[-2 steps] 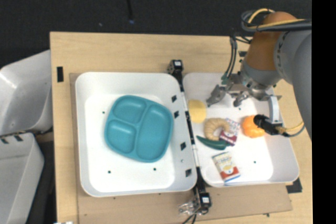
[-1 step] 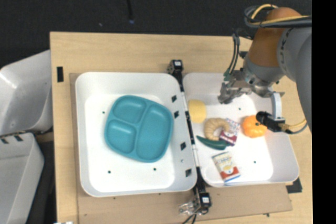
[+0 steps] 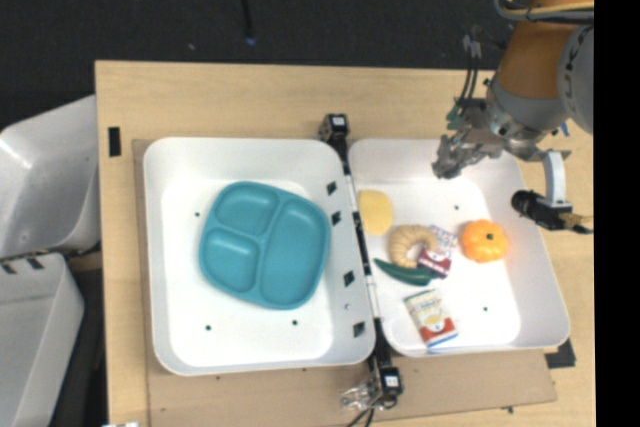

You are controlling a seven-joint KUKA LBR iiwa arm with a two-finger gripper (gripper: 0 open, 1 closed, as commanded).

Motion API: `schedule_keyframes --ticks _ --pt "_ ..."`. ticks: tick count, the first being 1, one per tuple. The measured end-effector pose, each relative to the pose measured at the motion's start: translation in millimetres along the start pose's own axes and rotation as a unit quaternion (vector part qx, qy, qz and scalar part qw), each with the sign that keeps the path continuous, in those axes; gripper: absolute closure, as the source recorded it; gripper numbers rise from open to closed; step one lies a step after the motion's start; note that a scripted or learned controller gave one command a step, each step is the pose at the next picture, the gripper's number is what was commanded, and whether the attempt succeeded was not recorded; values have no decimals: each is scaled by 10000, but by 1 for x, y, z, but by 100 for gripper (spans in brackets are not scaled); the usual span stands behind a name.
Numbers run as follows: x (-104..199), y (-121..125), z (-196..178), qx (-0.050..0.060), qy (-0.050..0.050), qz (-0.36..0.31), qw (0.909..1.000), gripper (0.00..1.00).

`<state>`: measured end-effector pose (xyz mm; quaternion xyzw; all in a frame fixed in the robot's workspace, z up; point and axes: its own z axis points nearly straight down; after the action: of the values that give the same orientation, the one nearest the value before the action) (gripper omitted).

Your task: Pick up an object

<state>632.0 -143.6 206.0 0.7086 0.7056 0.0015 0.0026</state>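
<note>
Bench (image 3: 120, 105), light wood top, carries two shallow white bins side by side.

Left bin (image 3: 170, 325): one teal divided plate (image 3: 265, 243), three compartments, lying flat near the bin's centre, slightly toward 3 o'clock.

Right bin (image 3: 530, 305): several small items clustered from centre toward 9 o'clock.
- Pale yellow round disc (image 3: 375, 211), at 9 o'clock of the bin, close to the wall shared with the left bin.
- Tan croissant-like pastry (image 3: 408, 242), at about 5 o'clock of the disc, just beside it.
- Small red-and-white packet (image 3: 436, 260), touching the pastry at its 3 to 4 o'clock side.
- Green chilli pepper (image 3: 400, 271), at 6 o'clock of the pastry, lying slantwise, partly under the pastry and packet.
- Small orange pumpkin (image 3: 483, 241), at 3 o'clock of the packet, just beside it, green stem spot on top.
- White carton with orange print (image 3: 432, 316), at 6 o'clock of the cluster, apart from the pepper, lying flat.

Arm enters from 3 o'clock; orange band (image 3: 535, 45) visible above the grey wrist. Gripper (image 3: 450, 163) hangs over the right bin at about 12 o'clock of the bin, well apart from the pumpkin and pastry. Nothing seen between the jaws; whether they are spread or closed cannot be told at this resolution.

All pickable objects lie on the bin floors.
</note>
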Motion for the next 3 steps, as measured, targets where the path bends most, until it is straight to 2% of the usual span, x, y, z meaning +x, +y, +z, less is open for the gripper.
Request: schedule_keyframes --ticks 1,2,3 --pt "-6 -3 -63 -12 -5 6 10000 100" --pt "-8 -2 -95 3 -1 -24 10000 100" --pt "36 -6 -89 29 6 -44 10000 100"
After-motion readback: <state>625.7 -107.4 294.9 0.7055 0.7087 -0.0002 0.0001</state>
